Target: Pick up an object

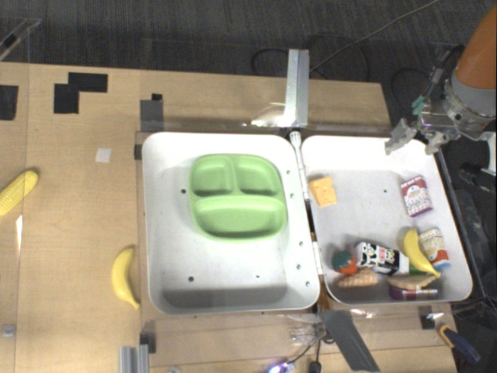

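Wooden bench (70, 247), dark carpet floor (194, 14)

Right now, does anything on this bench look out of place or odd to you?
Yes: a banana and a corn cob lie on the wooden bench, left of the bins, while the other small items sit in the right bin. The green tray sits squarely in the left bin.

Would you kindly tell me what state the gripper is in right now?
Gripper: its state cannot be told; it is above the right bin's far edge.
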Tool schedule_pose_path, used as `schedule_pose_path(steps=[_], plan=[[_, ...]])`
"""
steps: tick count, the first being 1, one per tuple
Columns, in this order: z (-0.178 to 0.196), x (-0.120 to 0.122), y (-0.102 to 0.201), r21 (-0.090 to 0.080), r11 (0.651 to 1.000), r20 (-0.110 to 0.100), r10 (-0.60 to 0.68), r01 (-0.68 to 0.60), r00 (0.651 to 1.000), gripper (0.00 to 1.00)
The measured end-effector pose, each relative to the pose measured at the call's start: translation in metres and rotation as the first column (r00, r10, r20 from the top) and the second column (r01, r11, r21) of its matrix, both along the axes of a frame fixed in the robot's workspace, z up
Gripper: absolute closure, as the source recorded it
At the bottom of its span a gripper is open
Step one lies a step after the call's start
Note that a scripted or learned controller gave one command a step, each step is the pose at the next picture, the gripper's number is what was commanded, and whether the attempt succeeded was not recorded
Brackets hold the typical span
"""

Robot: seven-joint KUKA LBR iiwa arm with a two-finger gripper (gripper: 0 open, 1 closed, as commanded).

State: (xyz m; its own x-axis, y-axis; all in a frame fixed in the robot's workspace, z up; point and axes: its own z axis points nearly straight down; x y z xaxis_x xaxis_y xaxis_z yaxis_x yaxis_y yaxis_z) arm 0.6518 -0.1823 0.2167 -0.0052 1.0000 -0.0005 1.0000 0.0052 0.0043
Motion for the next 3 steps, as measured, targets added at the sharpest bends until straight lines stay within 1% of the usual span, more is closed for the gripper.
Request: schedule_pose_path(steps=[1, 2, 3], plan=[[-0.007, 0.013, -0.022, 0.001, 0.915, 0.000, -0.405, 0.405, 0.915, 0.00], [-0.093, -0.003, -0.006, 0.001, 0.880, -0.003, -0.474, 0.474, 0.880, 0.00], [-0.127, -0.076, 0.002, 0.008, 0.911, 0.000, -0.413, 0.413, 0.911, 0.00]])
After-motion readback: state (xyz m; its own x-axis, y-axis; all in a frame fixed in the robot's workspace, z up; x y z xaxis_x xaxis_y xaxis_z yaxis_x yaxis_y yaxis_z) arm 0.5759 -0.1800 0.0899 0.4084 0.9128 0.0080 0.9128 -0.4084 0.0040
